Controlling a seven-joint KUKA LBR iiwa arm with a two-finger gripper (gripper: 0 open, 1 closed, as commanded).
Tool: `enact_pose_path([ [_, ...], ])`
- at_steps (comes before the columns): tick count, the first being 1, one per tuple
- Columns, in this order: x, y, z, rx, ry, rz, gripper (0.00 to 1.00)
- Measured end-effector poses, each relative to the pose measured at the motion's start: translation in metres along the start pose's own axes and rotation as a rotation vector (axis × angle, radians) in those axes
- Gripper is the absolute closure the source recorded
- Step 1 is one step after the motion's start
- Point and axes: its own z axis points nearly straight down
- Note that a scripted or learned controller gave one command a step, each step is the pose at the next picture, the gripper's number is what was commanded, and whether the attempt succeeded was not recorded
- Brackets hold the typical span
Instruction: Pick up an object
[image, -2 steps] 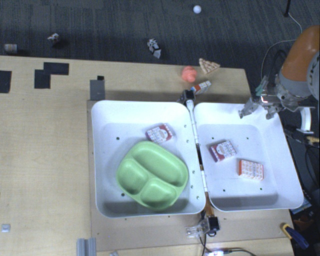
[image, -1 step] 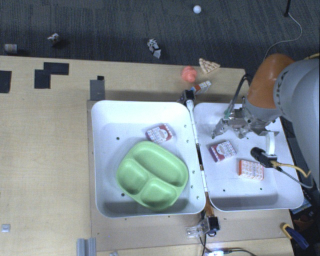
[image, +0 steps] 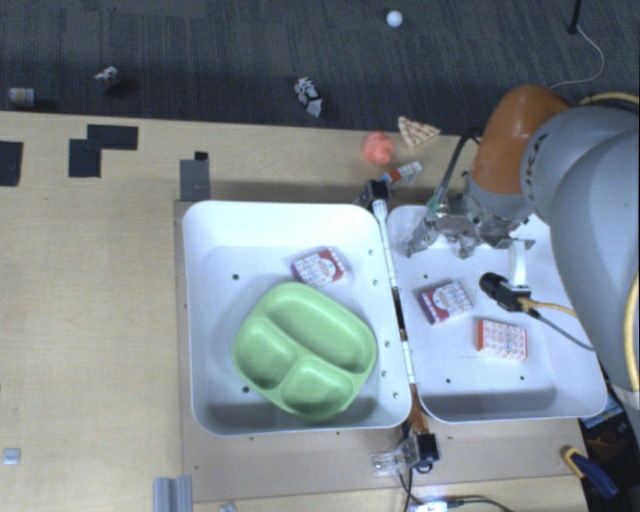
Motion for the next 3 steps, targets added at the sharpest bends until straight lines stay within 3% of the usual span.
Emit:
enact_pose_path([
  [1, 0.0, 0.001, -0.012, -0.005, -0.001, -0.003, 1.0],
  [2, 0.0, 0.001, -0.012, -0.004, -0.001, -0.004, 0.0],
  [3, -0.005, -0.181, -0.002, -0.002, -0.002, 0.005, 0.0],
])
